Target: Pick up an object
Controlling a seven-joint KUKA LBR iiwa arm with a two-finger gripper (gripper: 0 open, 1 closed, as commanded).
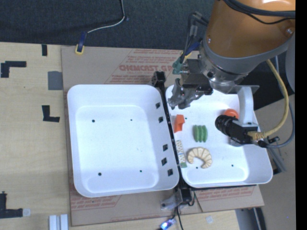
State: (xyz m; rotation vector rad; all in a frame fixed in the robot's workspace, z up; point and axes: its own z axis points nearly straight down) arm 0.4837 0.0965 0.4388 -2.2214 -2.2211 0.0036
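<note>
Looming over the upper right of the view, nearest the lens, the arm [249, 28] shows its broad orange band and the grey wrist section beneath it, reaching in from the right and leaning down over the back left part of the right bin [261, 174]. Cables run along its housing, and a yellowish hose loops down past its right side.

Below the wrist hangs the gripper [178, 101], a dark cluster of metal parts low over the bin's far left corner, close to the divider where the two bins meet. Whether its two prongs are spread or pressed together cannot be told, since they blur into the dark mechanism; nothing can be made out between them.

Just beneath and in front of the gripper, an orange block [179, 123] lies on the bin floor against the left wall, apart from the tool. Right of it rests a green piece [200, 133] shaped like a small bundle of pods. Nearer the front edge sits a tan croissant [200, 156], and beside it along the left wall lies a pale patterned strip [179, 152].

Farther left, the left bin [79, 97] sits on a cardboard sheet [100, 63].
</note>
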